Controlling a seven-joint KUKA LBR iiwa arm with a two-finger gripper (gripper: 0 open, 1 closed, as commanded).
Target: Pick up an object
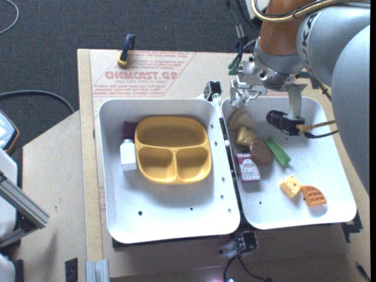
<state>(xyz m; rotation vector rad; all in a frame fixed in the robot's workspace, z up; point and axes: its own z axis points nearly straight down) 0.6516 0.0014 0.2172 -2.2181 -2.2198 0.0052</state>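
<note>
- Overhead, in the camera view, the arm is reaching in from the right and hanging the gripper (242, 100) over the far left corner of the right bin (329, 207), close to the wall it shares with the left bin (111, 175).
- Its metal fingers (237, 97) are pointing down and look slightly spread with nothing between them, though the gap is small and hard to read.
- Directly under and just toward the near edge from the fingertips, a pale tan lump (239, 120) is lying against the shared wall; it is the likeliest target.
- Touching that lump on its near side, a yellow block (246, 137) is sitting, with a brown round piece (261, 152) and a red carton (248, 168) just beyond, all strung along the left edge toward the near side.
- A green stick (278, 150) is lying slantwise beside the brown piece, its long axis running from far-left to near-right.
- Judging from this, a short straight descent is what the grasp needs, with little sideways travel.
- Well apart, near the right bin's near right corner, a cheese wedge (289, 187) and an orange waffle piece (314, 195) are resting.
</note>
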